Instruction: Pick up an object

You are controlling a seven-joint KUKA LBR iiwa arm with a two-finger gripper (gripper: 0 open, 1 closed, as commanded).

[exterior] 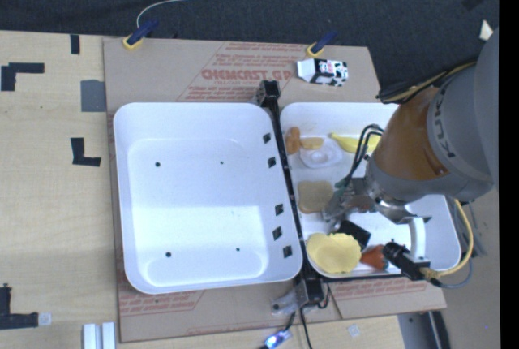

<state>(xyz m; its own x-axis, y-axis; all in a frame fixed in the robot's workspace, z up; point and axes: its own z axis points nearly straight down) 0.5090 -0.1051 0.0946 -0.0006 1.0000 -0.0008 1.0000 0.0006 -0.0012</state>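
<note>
one yellow object (333, 252) – just below end effector (340, 209), apart.

Two white bins (195, 193), two blue clamps (139, 34)

The counter (49, 201) carries a brown cardboard sheet (235, 67) printed with red lettering. Two shallow white bins sit side by side on that sheet: the left bin (130, 177) and the right bin (454, 217), their inner walls touching.
</note>
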